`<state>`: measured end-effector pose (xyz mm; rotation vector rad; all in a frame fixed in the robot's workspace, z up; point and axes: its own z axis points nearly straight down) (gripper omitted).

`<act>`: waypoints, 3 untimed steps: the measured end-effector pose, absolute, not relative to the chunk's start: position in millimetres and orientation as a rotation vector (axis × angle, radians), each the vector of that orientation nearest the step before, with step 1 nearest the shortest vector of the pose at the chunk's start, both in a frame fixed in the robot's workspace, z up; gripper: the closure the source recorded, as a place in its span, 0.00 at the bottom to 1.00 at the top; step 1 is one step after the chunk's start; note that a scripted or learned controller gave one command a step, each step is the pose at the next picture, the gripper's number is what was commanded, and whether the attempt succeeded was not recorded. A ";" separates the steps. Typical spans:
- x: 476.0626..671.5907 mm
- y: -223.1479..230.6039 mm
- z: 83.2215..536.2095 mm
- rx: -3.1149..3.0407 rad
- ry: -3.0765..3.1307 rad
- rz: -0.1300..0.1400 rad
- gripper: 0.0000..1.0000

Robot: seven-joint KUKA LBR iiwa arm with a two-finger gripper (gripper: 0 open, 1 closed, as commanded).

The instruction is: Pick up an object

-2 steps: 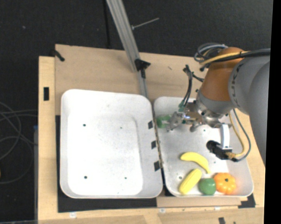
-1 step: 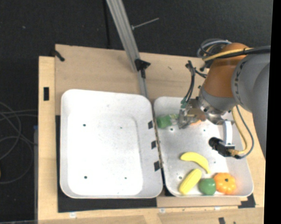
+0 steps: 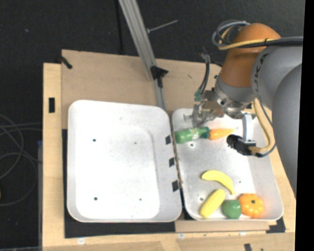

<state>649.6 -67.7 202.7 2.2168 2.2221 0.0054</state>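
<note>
Reaching in from the right, the arm (image 3: pixel 276 70) hangs its gripper (image 3: pixel 201 113) over the right bin (image 3: pixel 264 168) at its far-left corner, just above a toy carrot (image 3: pixel 204 134) (finger state unreadable). A descent could pinch leaves alone and slip.

arm (image 3: pixel 284 65): smooth grey casing, rounded links | band (image 3: pixel 248 53): glossy orange, dome-shaped above wrist | wrist (image 3: pixel 228 99): grey metal ring below the orange | cables (image 3: pixel 228 34): pale looped bundle at top, yellow lead trailing to black connector (image 3: pixel 242 145) | gripper (image 3: pixel 201 113): silver metal, small parts, detail unclear
</note>
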 end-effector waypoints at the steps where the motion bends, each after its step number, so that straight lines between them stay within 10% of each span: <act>1: 596.5 -106.5 202.8 2.226 2.216 -0.001 1.00; 2: 666.5 -85.1 200.3 2.219 2.223 0.002 1.00; 3: 654.4 -74.0 201.0 2.221 2.221 0.000 1.00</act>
